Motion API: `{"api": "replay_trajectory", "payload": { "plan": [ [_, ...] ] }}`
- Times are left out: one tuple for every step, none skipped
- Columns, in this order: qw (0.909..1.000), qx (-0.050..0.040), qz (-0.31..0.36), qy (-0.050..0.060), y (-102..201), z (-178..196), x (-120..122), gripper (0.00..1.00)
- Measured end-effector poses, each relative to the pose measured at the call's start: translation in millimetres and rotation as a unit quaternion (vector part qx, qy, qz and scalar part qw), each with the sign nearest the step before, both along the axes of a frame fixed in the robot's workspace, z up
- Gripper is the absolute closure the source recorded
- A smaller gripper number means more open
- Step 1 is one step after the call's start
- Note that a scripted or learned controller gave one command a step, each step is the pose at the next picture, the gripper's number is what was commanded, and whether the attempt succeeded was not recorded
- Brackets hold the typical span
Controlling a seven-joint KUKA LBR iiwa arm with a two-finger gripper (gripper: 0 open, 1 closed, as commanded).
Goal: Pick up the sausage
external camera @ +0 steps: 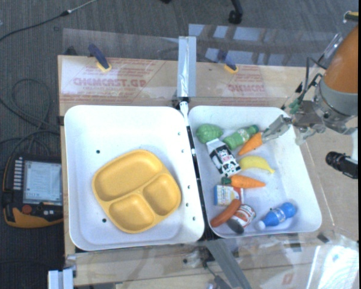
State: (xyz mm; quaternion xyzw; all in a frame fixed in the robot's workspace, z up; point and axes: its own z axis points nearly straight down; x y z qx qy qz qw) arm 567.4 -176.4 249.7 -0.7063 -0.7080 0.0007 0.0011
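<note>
Both white bins look like smooth, slightly glossy plastic. The yellow divided tray has a smooth matt plastic look. The sausage and the banana appear as shiny moulded plastic. The tabletop shows a pale, matt wood-like surface. The gripper looks like dull grey metal.

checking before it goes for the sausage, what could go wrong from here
1. The sausage lies in the near corner of the right bin, touching a small can and close to a carton, so a grasp may catch those instead.
2. The gripper hangs at the far side by a carrot and a green bottle; crossing low may knock them.
3. The bin's near wall leaves little room beside the sausage.
</note>
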Motion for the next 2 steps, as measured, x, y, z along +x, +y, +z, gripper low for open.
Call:
{"api": "replay_trajectory", "payload": {
  "plan": [
    [0.9997, 0.0003, -0.023, 0.001, 52.3, -102.3, -38.7, 0.0],
    [0.9985, -0.0011, 0.053, -0.014, 66.5, -154.8, -66.1, 0.0]
  ]
}}
